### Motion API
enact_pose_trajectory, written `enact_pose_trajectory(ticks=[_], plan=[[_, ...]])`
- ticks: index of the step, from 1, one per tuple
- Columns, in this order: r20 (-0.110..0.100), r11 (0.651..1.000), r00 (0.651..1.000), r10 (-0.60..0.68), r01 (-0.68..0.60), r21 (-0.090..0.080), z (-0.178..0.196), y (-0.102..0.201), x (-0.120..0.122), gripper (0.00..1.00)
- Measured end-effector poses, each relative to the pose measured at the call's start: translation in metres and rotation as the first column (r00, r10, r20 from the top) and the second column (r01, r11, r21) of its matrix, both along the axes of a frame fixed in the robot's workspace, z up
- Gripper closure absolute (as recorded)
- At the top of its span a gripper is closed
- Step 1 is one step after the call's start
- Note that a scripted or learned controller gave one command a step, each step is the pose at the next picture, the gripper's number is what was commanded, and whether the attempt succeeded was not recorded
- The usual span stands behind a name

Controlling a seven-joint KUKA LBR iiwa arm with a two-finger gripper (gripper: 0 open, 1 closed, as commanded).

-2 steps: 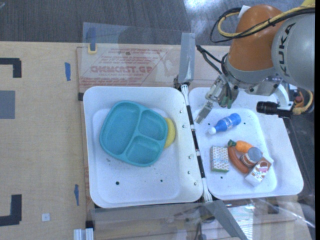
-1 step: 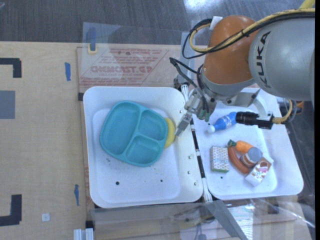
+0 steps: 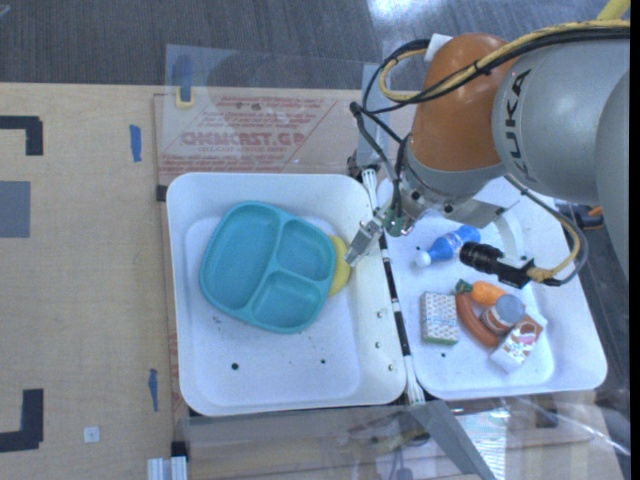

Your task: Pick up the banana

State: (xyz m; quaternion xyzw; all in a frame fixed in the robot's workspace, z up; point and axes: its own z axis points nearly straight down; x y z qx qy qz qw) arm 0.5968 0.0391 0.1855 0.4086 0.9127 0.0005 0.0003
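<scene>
The banana is yellow and lies in the left bin near its right wall. Most of it is tucked under the right edge of a teal divided plate, so just a short curved piece shows. My gripper reaches down from the grey and orange wrist over the divider between the two bins. Its tip sits just above and to the right of the visible banana piece, very close to it. I cannot see whether it touches the banana.
The right bin holds a blue and white bottle, a small patterned box, an orange and red toy and a small carton. The arm's bulk hangs over the right bin's back half.
</scene>
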Motion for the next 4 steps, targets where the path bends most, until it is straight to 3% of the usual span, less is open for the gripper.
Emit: enact_pose_trajectory(ticks=[1,2,3,4], plan=[[0.0,0.999,0.999,0.042,-0.042,0.0,0.0,0.004,-0.005,0.0],[0.025,0.999,0.999,0.04,-0.04,-0.001,-0.069,0.052,0.012,0.0],[0.022,0.999,0.999,0.038,-0.038,-0.003,-0.064,0.051,0.011,1.0],[0.004,0.997,0.997,0.072,-0.072,-0.001,0.036,0.045,0.016,1.0]])
